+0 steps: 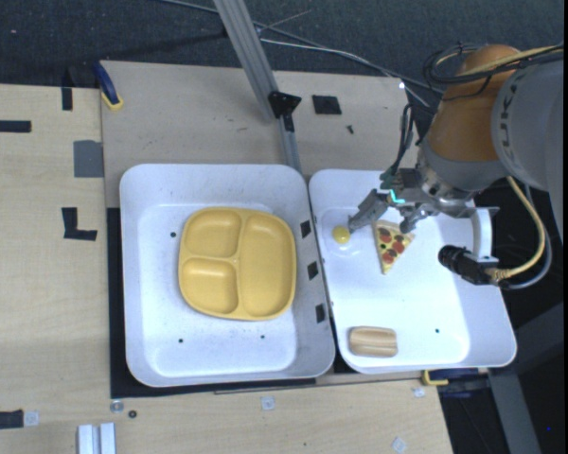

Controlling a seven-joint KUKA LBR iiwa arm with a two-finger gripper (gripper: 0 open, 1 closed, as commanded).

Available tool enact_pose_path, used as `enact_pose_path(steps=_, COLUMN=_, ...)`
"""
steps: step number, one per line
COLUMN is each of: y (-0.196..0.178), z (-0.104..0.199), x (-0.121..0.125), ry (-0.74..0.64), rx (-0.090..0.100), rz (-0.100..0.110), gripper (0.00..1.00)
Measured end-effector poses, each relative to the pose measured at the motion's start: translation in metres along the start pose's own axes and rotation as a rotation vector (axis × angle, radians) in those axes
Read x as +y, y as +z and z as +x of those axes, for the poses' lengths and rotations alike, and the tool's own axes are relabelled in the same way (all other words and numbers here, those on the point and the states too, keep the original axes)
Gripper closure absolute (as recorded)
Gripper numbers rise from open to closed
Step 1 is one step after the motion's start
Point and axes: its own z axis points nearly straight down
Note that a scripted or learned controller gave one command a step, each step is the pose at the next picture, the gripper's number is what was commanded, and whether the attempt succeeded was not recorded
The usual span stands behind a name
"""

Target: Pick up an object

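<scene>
the gripper (386, 219) is hovering with fingers spread apart over a red-dotted triangular pizza slice (391, 247) lying flat.

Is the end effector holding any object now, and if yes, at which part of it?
Nothing is held. The end effector is open above the pizza slice in the right bin.

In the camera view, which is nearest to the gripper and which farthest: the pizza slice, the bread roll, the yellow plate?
From the gripper:
1. Pizza slice, right bin, just below the fingers.
2. Bread roll, same bin, near its front edge.
3. Yellow plate, in the left bin.
</scene>
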Motion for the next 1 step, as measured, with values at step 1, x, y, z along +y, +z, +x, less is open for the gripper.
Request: enact_pose_path(steps=1, y=-0.0004, z=0.0, x=0.0003, ry=0.0, rx=0.0, rz=-0.001, gripper=0.0)
